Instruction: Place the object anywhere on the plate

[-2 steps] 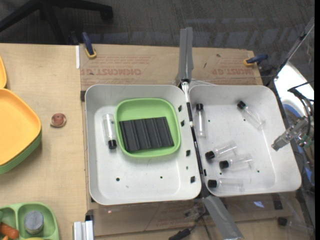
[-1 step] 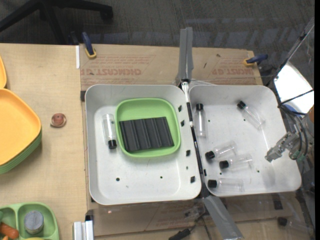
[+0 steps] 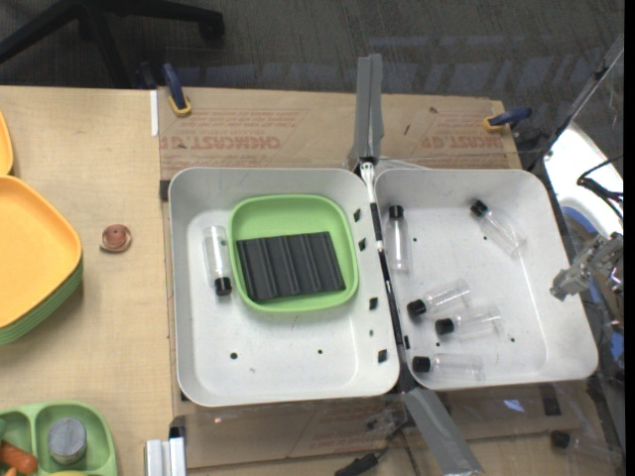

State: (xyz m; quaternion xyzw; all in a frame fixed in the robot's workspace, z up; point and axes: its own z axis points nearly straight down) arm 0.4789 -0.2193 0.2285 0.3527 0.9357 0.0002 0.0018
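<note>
A green square plate (image 3: pixel 250 221) with a black ridged insert (image 3: pixel 290 266) lies in the left white bin (image 3: pixel 278 365). Beside the plate's left edge lies a clear tube with a black cap (image 3: pixel 215 256). The right bin (image 3: pixel 526 355) holds several more clear capped tubes, among them one by the divider (image 3: pixel 397 238), one at the back right (image 3: pixel 496 226) and one near the front (image 3: pixel 451 366). My gripper (image 3: pixel 578 274) shows as a blurry grey shape at the right bin's right rim, away from all the tubes and far from the plate.
Stacked yellow plates (image 3: pixel 35 256) and a small red knob (image 3: pixel 116 237) sit on the wooden bench at left. A green divided tray (image 3: pixel 30 439) is at the bottom left. A grey metal post (image 3: pixel 368 107) rises behind the bins. Cables hang at the right.
</note>
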